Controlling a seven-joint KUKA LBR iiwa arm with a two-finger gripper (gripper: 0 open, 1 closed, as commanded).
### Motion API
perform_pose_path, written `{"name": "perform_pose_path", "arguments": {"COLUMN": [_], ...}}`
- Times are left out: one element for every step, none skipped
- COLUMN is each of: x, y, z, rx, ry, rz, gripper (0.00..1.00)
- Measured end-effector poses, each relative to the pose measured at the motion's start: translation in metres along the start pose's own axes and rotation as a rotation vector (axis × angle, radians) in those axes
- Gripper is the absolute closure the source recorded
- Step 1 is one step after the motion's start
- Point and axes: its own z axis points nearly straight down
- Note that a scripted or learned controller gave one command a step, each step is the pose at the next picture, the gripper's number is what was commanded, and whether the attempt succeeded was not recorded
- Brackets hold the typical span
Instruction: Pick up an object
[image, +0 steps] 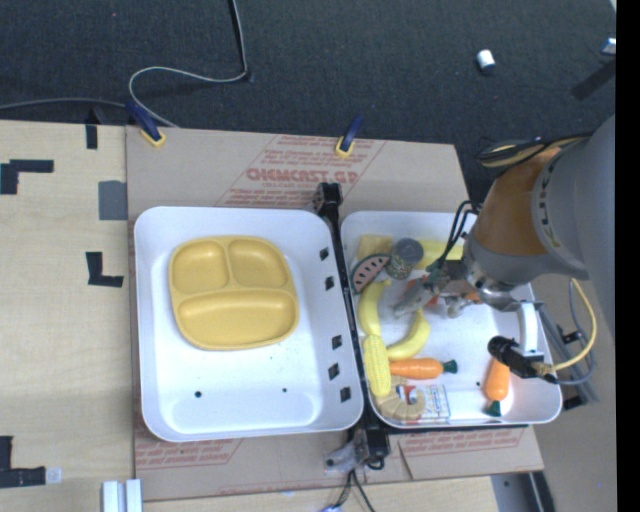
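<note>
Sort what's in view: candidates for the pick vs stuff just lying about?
In play: gripper, banana, corn cob, two carrots, can, right bin.

Lying about: yellow divided plate, left bin, cardboard sheet, yellow clamps, cable.

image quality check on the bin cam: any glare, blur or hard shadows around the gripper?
Camera view: lighting even and soft, no hard shadows in the left bin. Camera view: the yellow tray is sharp with mild sheen. Camera view: the gripper looks smeared against the clutter in the right bin, so its fingers are hard to read. Camera view: the orange carrot stays crisp.
</note>
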Motion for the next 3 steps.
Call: {"name": "perform_pose_path", "arguments": {"x": [0.0015, 0.0014, 0.0030], "y": [-0.0002, -0.0002, -0.0005], "z": [-0.0066, -0.0065, -0.0131], "rx": [0.005, 0.005, 0.010], "ry": [0.003, 0.002, 0.005], "rz": [-0.002, -0.002, -0.005], "gripper": [1.00, 0.00, 1.00]}}
